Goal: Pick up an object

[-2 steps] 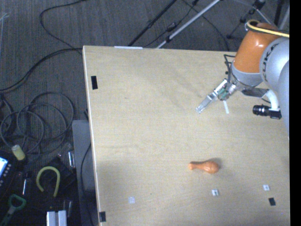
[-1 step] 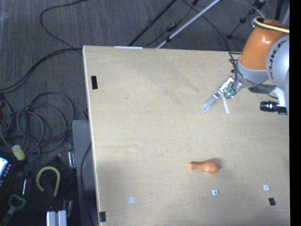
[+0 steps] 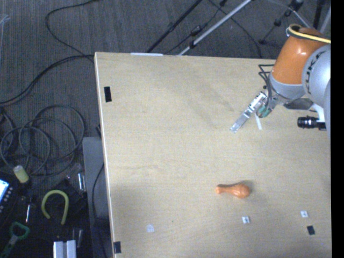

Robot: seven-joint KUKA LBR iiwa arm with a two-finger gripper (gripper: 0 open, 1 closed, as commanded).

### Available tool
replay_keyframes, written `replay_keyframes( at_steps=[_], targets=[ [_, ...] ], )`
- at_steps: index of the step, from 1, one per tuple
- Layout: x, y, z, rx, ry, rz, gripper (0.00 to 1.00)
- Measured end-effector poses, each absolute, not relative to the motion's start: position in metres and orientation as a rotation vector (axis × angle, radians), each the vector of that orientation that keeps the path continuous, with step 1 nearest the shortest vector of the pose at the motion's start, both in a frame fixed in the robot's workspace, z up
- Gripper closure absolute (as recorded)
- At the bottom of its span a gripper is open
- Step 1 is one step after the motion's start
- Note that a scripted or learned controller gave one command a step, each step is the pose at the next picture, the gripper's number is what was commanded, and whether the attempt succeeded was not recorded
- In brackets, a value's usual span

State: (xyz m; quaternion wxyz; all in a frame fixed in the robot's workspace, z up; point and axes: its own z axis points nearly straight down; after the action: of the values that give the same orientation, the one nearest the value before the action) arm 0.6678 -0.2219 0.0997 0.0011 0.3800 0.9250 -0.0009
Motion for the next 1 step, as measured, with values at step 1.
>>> replay_keyframes(
  at_steps=[1],
  targets=[
    [0.6629, -0.1833, 0.0842, 1.128, 2.931, -0.002, 0.0]
  ],
)
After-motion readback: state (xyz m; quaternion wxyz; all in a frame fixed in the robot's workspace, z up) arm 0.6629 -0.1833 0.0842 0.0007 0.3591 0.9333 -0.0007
